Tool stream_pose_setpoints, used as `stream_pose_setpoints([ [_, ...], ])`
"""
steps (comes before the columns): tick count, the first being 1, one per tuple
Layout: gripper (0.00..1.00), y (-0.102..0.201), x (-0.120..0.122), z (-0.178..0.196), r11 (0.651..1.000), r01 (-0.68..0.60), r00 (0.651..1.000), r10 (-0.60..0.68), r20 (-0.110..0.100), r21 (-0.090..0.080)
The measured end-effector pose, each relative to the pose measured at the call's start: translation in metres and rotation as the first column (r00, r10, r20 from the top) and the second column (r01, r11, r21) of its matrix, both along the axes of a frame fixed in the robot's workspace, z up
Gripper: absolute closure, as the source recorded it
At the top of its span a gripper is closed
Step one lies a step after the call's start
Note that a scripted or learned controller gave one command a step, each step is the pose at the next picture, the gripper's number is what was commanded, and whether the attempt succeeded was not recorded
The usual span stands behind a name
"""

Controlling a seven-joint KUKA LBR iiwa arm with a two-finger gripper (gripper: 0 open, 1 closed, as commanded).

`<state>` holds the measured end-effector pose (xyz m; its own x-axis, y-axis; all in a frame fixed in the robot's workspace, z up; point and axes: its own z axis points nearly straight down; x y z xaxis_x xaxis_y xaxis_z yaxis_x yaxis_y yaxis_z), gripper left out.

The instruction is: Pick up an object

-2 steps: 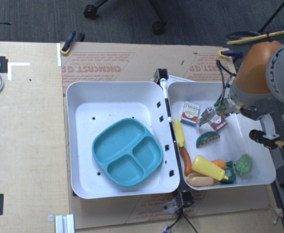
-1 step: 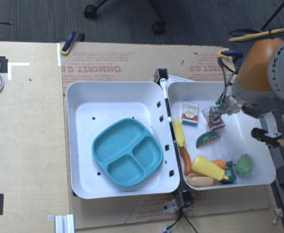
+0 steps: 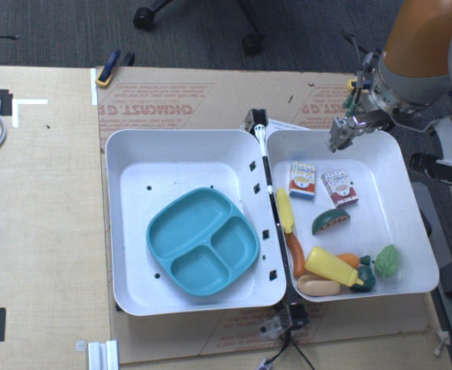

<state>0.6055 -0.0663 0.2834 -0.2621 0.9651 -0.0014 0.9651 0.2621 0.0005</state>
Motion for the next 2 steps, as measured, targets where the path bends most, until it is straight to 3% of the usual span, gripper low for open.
stream_pose_setpoints([
  [1,1.0,-0.064,-0.053,0.069,0.966,0.259,0.966,-0.259,0.0,-0.001],
  [2,1.0,-0.038,-0.128,0.0,0.989,0.146,0.989,-0.146,-0.002,0.0],
])
